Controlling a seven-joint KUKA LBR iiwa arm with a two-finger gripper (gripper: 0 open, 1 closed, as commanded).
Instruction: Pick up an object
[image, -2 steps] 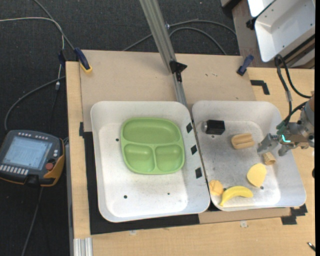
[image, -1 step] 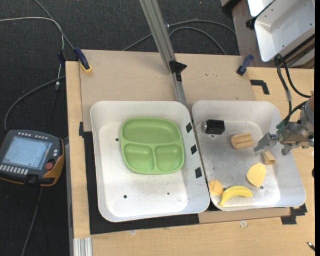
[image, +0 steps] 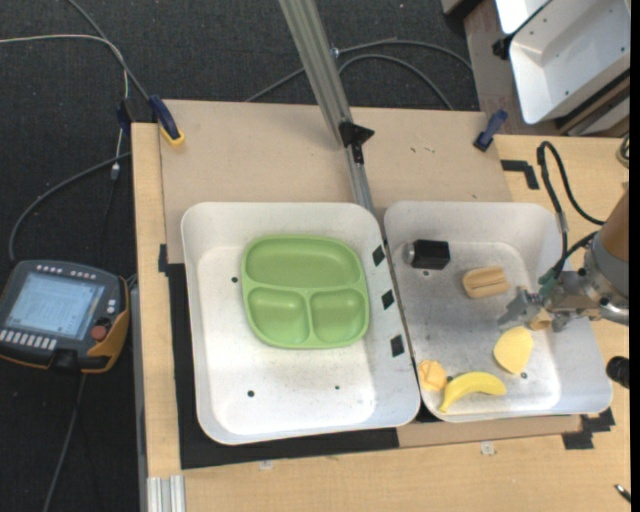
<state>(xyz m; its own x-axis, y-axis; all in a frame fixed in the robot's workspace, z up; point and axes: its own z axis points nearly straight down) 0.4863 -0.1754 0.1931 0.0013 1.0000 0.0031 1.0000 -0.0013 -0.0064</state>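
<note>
Nothing is picked up yet, as far as I can judge. My tool sits low in the right bin, at its right side, just above the yellow slice and to the right of the tan block. Whether its jaws are apart or closed I cannot tell; the tip is small and blurred against the bin floor, and I see no object clearly between them. So the grasp itself is still to be done, and after it the lift clear of the bin.

Any of the loose things would serve as the object. All of them lie in the right bin: the tan block near the middle, a black piece toward the back left corner, the yellow slice just below my tool, a banana along the front wall, and a small orange piece just left of the banana, close by the left wall. The slice is nearest my tool, so I take it for the likely target.

The count: two white bins on the desk, one green tray with three compartments lying in the left bin, and five loose objects in the right one. One of each: block, black piece, slice, banana, orange piece.
</note>
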